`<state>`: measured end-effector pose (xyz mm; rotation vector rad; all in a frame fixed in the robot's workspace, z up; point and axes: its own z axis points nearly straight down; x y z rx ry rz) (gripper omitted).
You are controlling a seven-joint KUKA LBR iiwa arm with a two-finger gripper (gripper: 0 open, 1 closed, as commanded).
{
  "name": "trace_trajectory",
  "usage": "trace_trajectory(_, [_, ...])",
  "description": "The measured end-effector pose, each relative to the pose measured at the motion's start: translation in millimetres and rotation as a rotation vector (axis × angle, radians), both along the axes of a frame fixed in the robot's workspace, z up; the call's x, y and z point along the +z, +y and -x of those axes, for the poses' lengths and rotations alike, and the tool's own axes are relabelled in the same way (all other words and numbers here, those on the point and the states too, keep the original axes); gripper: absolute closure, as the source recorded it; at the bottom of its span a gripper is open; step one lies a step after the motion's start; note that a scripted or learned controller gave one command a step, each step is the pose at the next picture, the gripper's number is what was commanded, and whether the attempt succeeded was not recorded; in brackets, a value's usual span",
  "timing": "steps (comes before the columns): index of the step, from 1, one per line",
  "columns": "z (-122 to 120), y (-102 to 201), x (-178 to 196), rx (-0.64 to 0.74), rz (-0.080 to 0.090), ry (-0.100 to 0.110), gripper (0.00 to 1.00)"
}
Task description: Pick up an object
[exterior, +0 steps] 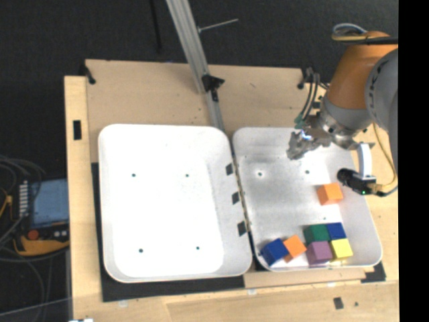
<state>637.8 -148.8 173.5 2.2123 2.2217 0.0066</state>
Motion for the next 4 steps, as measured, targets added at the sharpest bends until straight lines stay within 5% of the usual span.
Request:
trace_trajectory(1, [3.7, 4.9, 61.2, 0.001, 0.000, -0.001, 1.00])
trace_trajectory(2, [2.9, 3.8, 80.9, 0.004, -0.001, 0.003, 1.00])
trace_trajectory(4, [-5.5, 118.6, 82.9, 0.003, -0.002, 0.006, 1.00])
